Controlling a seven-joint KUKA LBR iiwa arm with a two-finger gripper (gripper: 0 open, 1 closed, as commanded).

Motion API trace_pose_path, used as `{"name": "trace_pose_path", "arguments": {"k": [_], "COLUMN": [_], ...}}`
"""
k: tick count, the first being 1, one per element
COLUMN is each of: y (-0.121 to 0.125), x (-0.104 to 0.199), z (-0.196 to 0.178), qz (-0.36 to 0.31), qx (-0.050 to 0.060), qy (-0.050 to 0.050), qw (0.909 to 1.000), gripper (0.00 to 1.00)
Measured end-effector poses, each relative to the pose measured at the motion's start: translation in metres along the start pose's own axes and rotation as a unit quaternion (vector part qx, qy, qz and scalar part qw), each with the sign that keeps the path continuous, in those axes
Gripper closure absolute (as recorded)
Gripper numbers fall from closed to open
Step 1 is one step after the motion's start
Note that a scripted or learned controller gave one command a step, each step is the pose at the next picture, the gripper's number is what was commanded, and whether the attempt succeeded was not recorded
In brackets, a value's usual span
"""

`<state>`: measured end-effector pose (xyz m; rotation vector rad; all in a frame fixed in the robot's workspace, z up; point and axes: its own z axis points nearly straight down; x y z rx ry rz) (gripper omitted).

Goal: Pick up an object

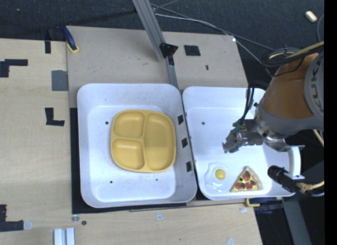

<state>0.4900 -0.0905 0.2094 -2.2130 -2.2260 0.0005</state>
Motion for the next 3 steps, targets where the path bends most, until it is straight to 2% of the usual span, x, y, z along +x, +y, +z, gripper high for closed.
{"name": "trace_pose_path", "arguments": {"k": [1,2,3], "y": [0.021,0.035,0.049], "x": [0.047,0.109,0.163], "z": [0.006,0.003,-0.015], "qz": [0.000,-0.001,-0.001], "qx": [0.000,0.000,-0.001], "qy": [0.000,0.000,0.000], "qw": [1.0000,1.0000,1.0000], "gripper": [1.00,1.00,1.00]}}
